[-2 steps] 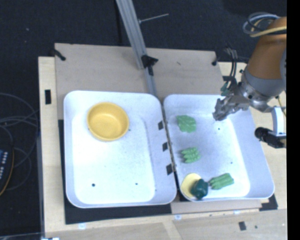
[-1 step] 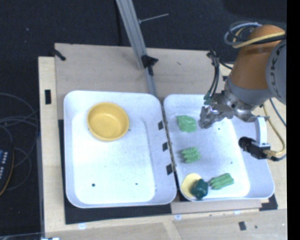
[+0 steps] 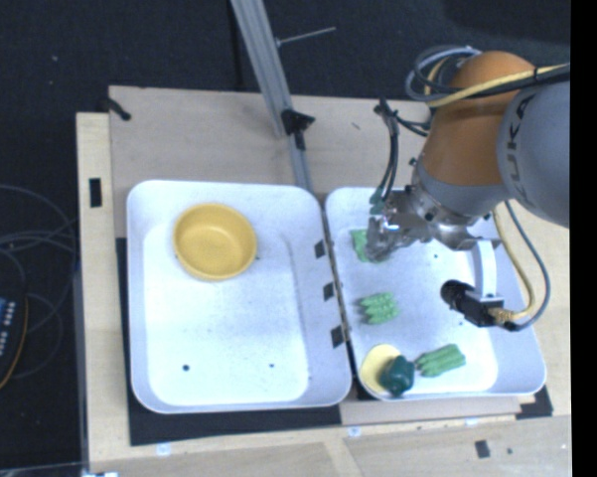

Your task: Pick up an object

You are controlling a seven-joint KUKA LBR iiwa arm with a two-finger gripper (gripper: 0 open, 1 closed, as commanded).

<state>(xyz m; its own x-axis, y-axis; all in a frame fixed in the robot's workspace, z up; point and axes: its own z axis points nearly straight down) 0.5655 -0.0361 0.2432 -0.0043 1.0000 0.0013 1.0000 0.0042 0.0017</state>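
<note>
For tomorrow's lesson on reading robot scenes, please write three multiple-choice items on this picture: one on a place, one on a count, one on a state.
1. Where is the yellow bowl?
A. In the left bin
B. In the right bin
C. On the bare bench

2. How many bins are on the bench?
A. One
B. Two
C. Three

3. How does the yellow bowl stand?
A. Upside down
B. On its side
C. Upright, opening facing up

Answers:
1. A: it sits in the far left part of the left bin.
2. B: the left bin and the right bin lie side by side.
3. C: its hollow inside shows from above.
</note>
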